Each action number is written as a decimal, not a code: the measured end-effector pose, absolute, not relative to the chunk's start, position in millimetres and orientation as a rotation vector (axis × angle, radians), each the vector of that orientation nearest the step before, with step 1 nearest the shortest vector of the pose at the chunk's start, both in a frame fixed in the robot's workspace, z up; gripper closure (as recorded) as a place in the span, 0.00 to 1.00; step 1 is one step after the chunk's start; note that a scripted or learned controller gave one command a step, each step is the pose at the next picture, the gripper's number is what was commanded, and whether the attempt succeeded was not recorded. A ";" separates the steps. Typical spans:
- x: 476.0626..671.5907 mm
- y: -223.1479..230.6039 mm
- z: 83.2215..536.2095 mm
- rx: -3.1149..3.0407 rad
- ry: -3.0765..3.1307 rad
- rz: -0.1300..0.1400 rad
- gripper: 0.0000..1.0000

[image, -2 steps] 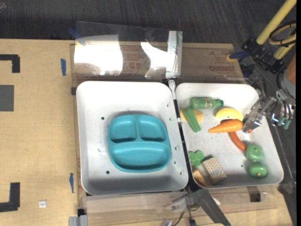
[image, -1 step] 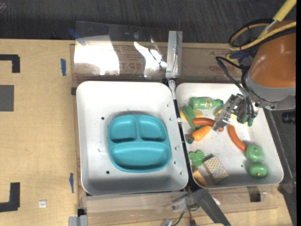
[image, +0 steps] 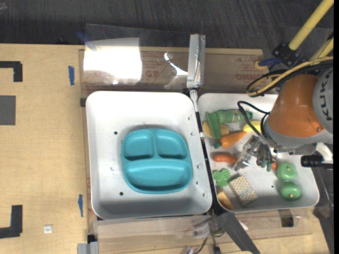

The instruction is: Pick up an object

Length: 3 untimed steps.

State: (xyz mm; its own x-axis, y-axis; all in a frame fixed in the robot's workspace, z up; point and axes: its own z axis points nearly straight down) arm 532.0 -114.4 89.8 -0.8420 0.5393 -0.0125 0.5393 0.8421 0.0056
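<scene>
Hovering low in the right bin (image: 312,194), fingers (image: 254,153) among toy food, their spread unreadable.

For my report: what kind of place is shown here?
Probably a robotics lab bench for pick-up trials: a KUKA arm over two white bins, toy food in one, a teal divided plate in the other.

A teal divided plate (image: 155,160) lies in the left bin (image: 100,194) (toy foods crowd the right bin (image: 312,194)).
</scene>
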 end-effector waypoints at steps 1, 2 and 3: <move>531.6 -113.9 89.1 0.879 3.004 0.003 0.00; 582.0 -93.5 89.0 0.867 3.006 0.003 0.00; 536.7 -93.1 89.4 0.918 2.992 0.003 0.00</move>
State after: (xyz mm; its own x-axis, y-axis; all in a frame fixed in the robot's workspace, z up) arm 536.7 -93.1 89.4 -0.8279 0.5608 -0.0105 0.5608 0.8279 0.0053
